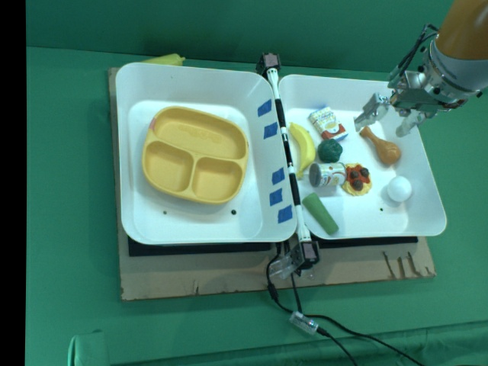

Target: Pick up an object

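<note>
Approach step: the hand [390, 118], fingers spread and grasping nothing, hovers over the right bin [427, 216] just above the toy chicken drumstick [381, 146], a likely target lying near the bin's far right; next it must descend and close around it.

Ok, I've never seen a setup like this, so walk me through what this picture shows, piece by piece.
One camera looks down at a slant on a bench with two shallow white bins. The grey and orange thing at upper right is a robot arm; its pincer hangs open above the right bin, holding nothing. That bin holds toy food: a banana, a cucumber, a chicken drumstick, a white egg, a small can, a little carton, a dark green vegetable and a small pizza. The left bin holds a yellow divided plate.
</note>
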Robot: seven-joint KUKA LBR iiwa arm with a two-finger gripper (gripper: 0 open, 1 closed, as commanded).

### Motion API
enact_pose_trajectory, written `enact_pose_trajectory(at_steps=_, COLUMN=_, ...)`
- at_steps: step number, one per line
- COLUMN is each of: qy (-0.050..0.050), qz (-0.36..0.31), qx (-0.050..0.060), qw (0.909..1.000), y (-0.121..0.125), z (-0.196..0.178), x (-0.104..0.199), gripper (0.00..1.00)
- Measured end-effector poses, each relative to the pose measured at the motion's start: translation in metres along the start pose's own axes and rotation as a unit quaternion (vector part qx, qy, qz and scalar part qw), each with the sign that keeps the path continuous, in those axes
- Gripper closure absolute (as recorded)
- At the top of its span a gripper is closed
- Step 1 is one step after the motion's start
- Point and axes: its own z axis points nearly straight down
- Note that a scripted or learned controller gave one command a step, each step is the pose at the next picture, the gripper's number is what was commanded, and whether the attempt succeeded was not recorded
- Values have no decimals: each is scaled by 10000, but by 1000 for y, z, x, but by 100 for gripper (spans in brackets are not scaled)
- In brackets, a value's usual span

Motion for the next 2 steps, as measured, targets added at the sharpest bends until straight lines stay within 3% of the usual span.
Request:
enact_pose_trajectory(at_steps=1, qy=-35, qz=0, qx=-129, qw=9999, y=-10, z=137, x=4, gripper=0)
enact_pose_trajectory(at_steps=2, qy=-56, qz=-14, qx=-193, qw=9998, y=40, z=142, x=-33, gripper=0)
